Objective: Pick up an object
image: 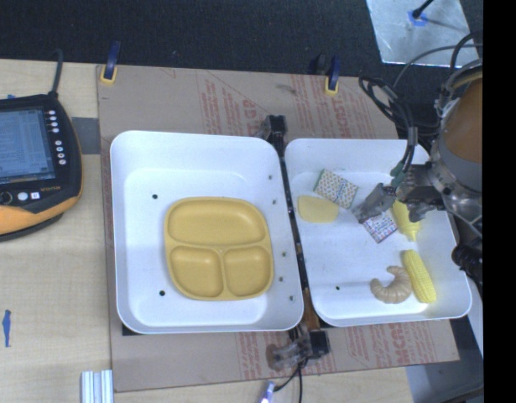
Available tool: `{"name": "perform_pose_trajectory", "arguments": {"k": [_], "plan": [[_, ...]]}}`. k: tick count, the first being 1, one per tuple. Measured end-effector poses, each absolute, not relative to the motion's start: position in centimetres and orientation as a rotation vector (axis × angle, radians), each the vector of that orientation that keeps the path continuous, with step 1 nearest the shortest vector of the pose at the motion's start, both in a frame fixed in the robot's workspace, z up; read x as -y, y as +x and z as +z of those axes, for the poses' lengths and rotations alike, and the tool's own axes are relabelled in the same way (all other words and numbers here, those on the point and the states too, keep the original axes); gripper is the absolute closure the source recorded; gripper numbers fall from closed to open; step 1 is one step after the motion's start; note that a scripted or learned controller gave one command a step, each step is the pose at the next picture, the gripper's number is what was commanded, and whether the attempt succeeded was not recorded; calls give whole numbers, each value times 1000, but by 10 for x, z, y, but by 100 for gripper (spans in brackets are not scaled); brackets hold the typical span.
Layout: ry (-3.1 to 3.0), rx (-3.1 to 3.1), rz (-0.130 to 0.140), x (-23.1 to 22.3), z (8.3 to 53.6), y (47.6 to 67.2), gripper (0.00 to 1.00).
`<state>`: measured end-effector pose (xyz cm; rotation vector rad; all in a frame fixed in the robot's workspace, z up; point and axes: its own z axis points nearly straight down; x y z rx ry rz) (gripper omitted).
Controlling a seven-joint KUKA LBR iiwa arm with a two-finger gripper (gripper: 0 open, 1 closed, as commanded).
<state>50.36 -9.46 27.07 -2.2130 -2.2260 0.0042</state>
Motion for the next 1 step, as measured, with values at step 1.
{"name": "perform_pose_trajectory", "arguments": {"k": [1], "plan": [[-2214,2223,9,155,159,542,0]]}}
